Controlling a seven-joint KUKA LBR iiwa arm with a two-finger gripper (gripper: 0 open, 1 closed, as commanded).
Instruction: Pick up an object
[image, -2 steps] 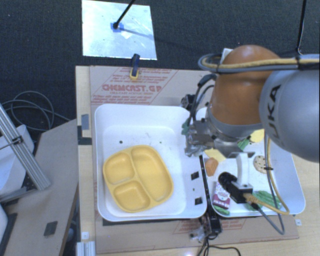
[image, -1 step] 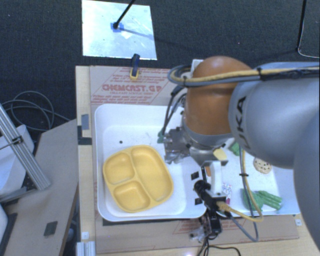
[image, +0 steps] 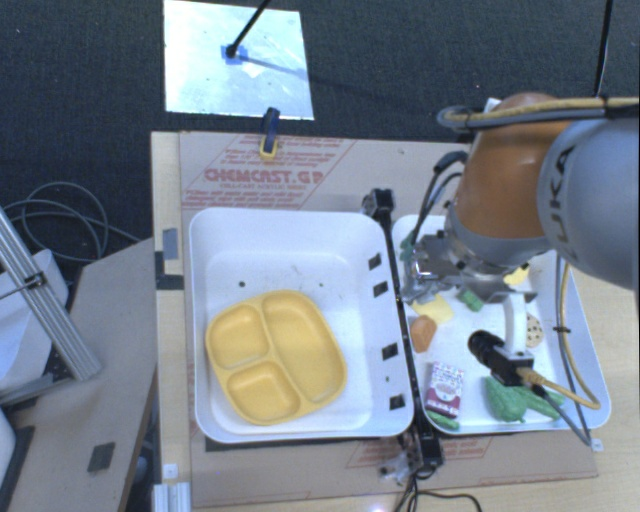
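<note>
Orange block (image: 424, 332) just below the jaws (image: 428, 290), their spread impossible to tell.

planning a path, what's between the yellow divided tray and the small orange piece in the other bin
In the camera view, between the yellow three-compartment plastic tray and the small orange piece lie bare white bin floor and the black divider strip.

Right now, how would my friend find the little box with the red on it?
Look in the right-hand white bin, the one under the robot arm. Along its near edge, beside the divider, lies a small carton. It is the only boxy thing, red and white, left of the green toy.
</note>
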